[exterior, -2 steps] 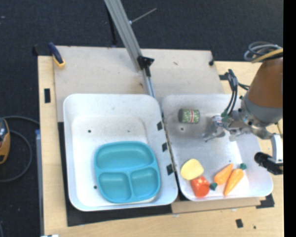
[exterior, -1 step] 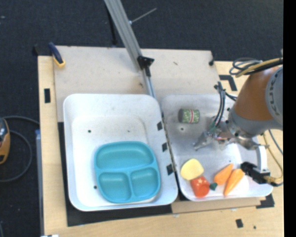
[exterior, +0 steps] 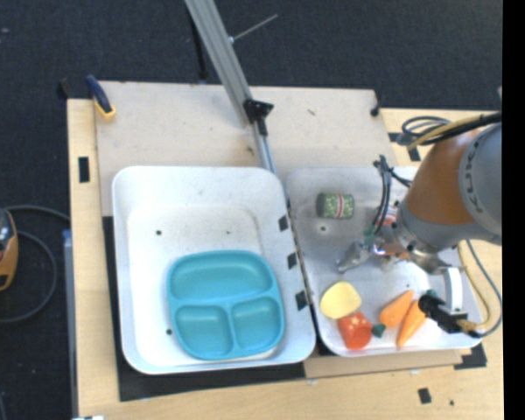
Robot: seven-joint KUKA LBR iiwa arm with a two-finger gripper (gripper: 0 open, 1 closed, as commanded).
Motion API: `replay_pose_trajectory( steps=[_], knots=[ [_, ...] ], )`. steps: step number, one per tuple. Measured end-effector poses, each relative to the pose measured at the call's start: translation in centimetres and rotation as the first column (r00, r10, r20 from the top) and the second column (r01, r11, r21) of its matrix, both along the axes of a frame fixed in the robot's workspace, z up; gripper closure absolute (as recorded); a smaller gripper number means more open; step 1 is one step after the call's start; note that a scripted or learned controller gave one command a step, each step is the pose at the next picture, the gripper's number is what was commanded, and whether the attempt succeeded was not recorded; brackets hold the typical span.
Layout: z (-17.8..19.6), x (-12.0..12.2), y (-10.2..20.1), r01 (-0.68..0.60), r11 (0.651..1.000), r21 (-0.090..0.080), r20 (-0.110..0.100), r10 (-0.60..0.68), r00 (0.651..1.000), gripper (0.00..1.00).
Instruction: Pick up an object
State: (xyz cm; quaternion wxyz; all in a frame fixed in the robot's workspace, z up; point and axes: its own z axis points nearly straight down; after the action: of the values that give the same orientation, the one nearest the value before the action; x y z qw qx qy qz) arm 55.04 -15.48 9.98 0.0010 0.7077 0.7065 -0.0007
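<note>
Green-labelled can (exterior: pixel 335 205) on side, gripper (exterior: pixel 354 256) near.

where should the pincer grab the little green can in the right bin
Across the middle of the green can, coming straight down from above. It lies on its side, alone on bare floor of the right bin, so its round sides are free for the fingers to close over.

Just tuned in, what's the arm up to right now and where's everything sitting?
The grey KUKA arm with the orange band reaches in over the right white bin, its gripper low near the bin's middle, with nothing visibly held. Around it in that bin lie a small green can, a yellow rounded piece, a red pepper-like toy and two orange carrots. The left white bin holds a blue divided plastic tray.
</note>
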Motion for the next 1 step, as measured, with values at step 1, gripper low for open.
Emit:
replay_pose_trajectory(
  steps=[1],
  knots=[
    [1.35,0.19,-0.13,0.004,1.0,-0.001,0.007,-0.004,1.0,1.0]
  ],
)
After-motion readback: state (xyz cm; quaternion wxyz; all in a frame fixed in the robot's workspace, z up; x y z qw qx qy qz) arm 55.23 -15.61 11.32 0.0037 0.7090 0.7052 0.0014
